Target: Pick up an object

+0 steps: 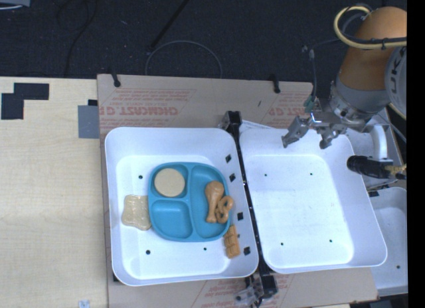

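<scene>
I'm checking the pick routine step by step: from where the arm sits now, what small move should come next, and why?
Probably swing the hand left across the divider toward the left bin. It hovers open above the right bin's far edge, holding nothing, while every item, the blue tray with food pieces and the pieces beside it, lies in the left bin.

Tan toy foods on/around blue tray (174, 224) in left bin (126, 151)
</scene>
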`<state>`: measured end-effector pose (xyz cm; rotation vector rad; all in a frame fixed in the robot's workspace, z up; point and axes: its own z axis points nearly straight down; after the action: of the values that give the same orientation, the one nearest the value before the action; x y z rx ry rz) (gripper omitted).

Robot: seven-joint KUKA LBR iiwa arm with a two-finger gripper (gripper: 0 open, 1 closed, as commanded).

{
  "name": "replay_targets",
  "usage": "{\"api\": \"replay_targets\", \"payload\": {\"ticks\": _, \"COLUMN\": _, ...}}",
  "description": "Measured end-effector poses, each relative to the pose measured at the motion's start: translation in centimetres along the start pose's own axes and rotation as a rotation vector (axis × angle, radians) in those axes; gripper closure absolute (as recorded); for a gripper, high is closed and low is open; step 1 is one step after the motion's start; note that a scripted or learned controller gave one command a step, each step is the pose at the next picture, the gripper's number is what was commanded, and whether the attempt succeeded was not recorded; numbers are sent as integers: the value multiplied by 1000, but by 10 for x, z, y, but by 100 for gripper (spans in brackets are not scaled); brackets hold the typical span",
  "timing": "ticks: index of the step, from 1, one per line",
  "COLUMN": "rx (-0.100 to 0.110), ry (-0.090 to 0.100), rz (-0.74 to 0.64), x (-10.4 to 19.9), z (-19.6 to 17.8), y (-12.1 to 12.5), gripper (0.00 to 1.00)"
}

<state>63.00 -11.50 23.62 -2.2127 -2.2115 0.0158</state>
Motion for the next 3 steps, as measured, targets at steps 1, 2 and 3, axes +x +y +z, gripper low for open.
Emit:
{"api": "replay_targets", "payload": {"ticks": 1, "rx": -13, "ry": -1, "rz": -2, "x": 0, "z": -8, "y": 2, "gripper": 0}}
{"api": "replay_targets", "payload": {"ticks": 2, "rx": -10, "ry": -2, "rz": -5, "x": 4, "z": 37, "y": 9, "gripper": 0}}
{"api": "replay_targets", "payload": {"ticks": 3, "rx": -9, "ry": -1, "rz": -4, "x": 10, "z": 83, "y": 11, "gripper": 0}}
